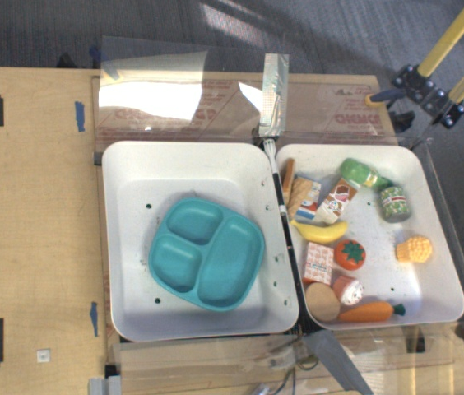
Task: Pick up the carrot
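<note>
Left bin (125,245) held teal divided tray (207,253), likely drop spot for picked items. Right bin (442,220) crowded with toy food: banana (321,231), tomato (350,254), corn (414,248), packs jumbled loose for picking. Carrot (365,312) lay flat along right bin's near wall, orange, green tip rightward, touching round beige piece (323,301). Gripper state cannot be told; carrot's position relative to it likewise unknown.
</note>
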